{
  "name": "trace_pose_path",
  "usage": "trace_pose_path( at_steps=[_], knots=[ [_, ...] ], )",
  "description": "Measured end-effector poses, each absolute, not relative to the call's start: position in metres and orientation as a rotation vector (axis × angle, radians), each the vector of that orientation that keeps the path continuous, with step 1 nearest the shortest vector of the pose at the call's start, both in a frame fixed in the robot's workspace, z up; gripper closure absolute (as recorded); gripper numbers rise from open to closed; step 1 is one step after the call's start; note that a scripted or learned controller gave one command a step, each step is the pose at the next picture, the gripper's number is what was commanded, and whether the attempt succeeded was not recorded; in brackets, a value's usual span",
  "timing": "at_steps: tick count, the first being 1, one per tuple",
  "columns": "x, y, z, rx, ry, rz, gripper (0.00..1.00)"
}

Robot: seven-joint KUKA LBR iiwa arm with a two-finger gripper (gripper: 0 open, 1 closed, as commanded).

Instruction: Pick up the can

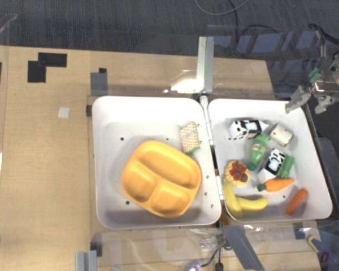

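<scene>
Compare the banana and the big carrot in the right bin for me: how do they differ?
The banana is yellow and curved; the carrot is orange, straight, with a green end. The banana lies at the bin's near left corner, the carrot nearer its middle. The banana looks longer. Both lie flat in the right bin.

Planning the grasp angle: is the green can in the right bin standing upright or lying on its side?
Lying on its side: the green can shows its long body across the right bin floor, beside the cow toy.

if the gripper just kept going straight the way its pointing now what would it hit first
The gripper hangs at the right bin's far right corner, pointing down-left. Going straight on, it would probably meet the bin's rim or floor near the small white block first; depth is unclear.
</scene>
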State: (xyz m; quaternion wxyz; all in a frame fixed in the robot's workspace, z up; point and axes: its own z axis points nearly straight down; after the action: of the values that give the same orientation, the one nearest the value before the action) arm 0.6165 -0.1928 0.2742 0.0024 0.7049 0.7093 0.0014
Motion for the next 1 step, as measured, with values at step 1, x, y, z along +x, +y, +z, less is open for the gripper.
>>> trace_pose_path(
  at_steps=[1],
  knots=[
    [0.6185,-0.1918,0.2868,2.199,2.229,0.010,1.00]
  ],
)
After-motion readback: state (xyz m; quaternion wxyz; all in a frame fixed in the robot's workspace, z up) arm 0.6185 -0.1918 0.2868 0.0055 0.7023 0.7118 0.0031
